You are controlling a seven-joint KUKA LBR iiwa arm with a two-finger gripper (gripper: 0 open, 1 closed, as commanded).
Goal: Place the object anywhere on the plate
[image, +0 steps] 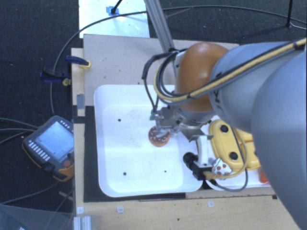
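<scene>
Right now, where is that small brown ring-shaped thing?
The brown ring lies in the left white bin, right of its middle, directly under the gripper and left of the yellow object.

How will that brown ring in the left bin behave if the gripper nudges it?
The ring lies flat in the bin, so it would likely slide, not roll. It looks small, probably light. The smooth white floor suggests little grip.

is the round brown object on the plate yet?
No. The round brown object lies on the floor of the left white bin, under the gripper, not on a plate.
</scene>
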